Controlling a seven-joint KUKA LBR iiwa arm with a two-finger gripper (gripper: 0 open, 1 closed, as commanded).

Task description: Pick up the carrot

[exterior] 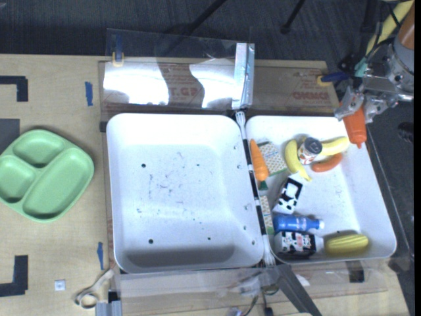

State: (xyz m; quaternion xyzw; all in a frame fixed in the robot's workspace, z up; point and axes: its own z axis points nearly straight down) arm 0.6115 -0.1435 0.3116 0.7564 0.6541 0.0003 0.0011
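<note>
- Carrot [356, 128] hangs short and orange just below the gripper [351, 112], over the far right corner of the right bin [343, 196]. It sits above the rim rather than on the bin floor.
- The jaws look pinched on the carrot's upper end. Since it sits over the rim with nothing under it, I judge it is gripped, although the contact itself is small and blurred.
- The carrot points downward with its darker tip lowest, as a piece caught near one end would hang. The pick looks largely done if the grip lasts.
- A second orange piece [258, 160] lies along the right bin's left wall, touching the divider. It is also tapered, and I cannot rule out that it is another carrot.
- The rest of the right bin's load crowds its far half and near edge:
  - a banana [295, 158] curls round a small can [309, 150];
  - a blue bottle [297, 224] lies near the front;
  - a yellow fruit [346, 243] rests in the near right corner.
- A reddish-orange shape [326, 164] is half hidden beneath the banana, and I cannot make out what it is.
- The arm is cut off at the frame's right edge.
</note>
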